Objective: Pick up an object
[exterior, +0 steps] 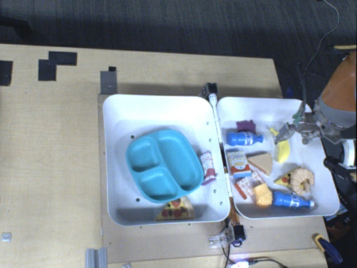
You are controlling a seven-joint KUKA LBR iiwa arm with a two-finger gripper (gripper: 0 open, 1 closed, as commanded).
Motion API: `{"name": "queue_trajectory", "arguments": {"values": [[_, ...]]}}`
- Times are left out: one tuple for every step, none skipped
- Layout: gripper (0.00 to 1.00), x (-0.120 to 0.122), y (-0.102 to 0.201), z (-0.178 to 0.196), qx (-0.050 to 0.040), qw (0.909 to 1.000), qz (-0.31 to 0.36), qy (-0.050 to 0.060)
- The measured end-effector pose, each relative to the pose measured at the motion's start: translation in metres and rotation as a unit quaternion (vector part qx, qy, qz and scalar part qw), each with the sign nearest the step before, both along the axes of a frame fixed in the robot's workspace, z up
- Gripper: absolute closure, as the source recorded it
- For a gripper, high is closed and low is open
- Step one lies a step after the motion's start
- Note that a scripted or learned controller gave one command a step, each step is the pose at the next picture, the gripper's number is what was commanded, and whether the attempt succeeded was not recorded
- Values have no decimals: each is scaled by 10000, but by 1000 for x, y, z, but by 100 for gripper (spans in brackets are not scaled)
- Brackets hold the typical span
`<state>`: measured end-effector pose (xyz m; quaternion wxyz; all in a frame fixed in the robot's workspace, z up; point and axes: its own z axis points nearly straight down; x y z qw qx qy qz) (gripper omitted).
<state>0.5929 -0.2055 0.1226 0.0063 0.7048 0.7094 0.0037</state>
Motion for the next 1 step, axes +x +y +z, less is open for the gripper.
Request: {"name": "queue_trajectory", "arguments": {"values": [[100, 2, 0, 12, -3, 10000, 9, -22]]}}
